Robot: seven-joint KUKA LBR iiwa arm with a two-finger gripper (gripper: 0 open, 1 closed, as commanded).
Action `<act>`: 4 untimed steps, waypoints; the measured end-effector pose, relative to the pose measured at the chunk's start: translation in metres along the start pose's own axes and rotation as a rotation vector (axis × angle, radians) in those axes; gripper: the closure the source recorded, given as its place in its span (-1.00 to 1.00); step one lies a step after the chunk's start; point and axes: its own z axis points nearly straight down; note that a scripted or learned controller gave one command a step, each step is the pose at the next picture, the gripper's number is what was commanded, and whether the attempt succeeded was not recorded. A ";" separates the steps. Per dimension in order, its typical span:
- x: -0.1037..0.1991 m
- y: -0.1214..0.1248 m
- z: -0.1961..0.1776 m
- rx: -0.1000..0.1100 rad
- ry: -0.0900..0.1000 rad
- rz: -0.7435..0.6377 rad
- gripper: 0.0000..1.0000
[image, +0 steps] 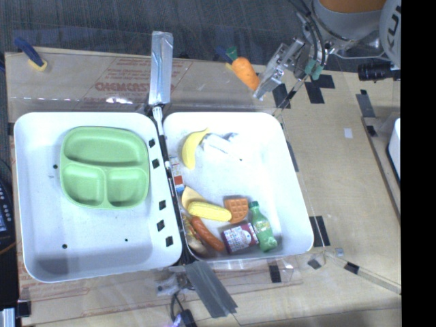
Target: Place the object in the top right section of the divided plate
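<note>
- Gripper sits above the bench past the far right corner of the right bin, outside both bins.
- Small orange carrot with a green top lies right beside the fingers, touching or nearly so. Can't tell if it's actually pinched between them or only next to them, or how wide the jaws stand.
- Likely the task object is this carrot. Judging by looks: a toy, light, rigid plastic, smooth and a bit slippery, tapered.
- Best hold, I'd say: across the thick middle of the body, not the narrow tip or the green top; the taper could let it squirt out.
- Green divided plate lies in the left bin, toward its far left corner. All compartments look bare.
- Target is the small section at the plate's near right side as seen, or whichever counts as top right. Orientation ambiguous.
- Other toy food is heaped at the right bin's near left corner: bananas, green bottle, a jar.
- One more banana near its far left edge.
</note>
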 end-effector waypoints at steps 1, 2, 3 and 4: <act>-0.001 0.001 -0.011 0.000 -0.002 -0.003 1.00; -0.001 0.001 -0.022 0.000 -0.005 -0.007 1.00; 0.010 -0.025 0.154 0.001 0.007 0.119 1.00; 0.009 -0.023 0.142 0.000 0.002 0.114 1.00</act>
